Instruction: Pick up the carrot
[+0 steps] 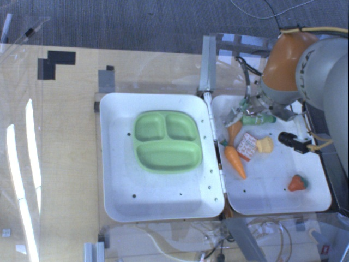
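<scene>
The carrot [235, 161], orange with a small green top, lies slanted in the right bin [272, 198] near its left wall. A second orange piece [234, 131] sits just above it, directly under the gripper [239, 117]. The gripper hangs low over the bin's upper left part, a little beyond the carrot's top end. The arm's grey and orange wrist [283, 64] covers the bin's far right corner.
In the right bin, a red-and-white packet [247, 146] and a yellow piece [265, 144] lie right of the carrot, a green item [260, 120] beside the gripper, and a red strawberry-like item [296, 183] near the front right. The left bin [117, 195] holds a green divided plate [166, 142].
</scene>
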You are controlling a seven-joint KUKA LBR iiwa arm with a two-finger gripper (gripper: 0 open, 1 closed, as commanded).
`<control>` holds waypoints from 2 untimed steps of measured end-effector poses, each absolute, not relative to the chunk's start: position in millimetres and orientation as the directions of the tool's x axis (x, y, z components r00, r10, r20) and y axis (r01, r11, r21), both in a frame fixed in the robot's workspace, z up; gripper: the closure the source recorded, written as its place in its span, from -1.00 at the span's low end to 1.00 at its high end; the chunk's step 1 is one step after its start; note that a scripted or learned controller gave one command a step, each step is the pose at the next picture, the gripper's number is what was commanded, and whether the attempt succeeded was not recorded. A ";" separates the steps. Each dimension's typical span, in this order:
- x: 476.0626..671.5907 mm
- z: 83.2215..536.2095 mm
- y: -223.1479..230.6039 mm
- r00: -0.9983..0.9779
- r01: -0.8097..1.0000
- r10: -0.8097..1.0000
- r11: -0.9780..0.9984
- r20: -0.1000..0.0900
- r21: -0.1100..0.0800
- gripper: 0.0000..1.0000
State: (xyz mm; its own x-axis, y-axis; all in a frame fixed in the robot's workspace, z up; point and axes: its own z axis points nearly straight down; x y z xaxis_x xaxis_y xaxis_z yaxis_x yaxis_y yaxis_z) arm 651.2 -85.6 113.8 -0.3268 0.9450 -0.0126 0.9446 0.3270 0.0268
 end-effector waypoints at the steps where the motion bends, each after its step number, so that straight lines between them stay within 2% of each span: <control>1: 655.8 131.2 -84.2 -0.328 0.944 0.945 0.328 -0.016 0.041 1.00; 2: 556.3 185.8 7.0 -0.150 0.989 0.989 0.150 0.001 0.005 1.00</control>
State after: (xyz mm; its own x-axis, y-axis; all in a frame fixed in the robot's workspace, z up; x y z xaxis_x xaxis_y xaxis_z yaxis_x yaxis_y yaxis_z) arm 556.3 7.0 185.8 -0.1496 0.9887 0.0006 0.9887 0.1496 0.0048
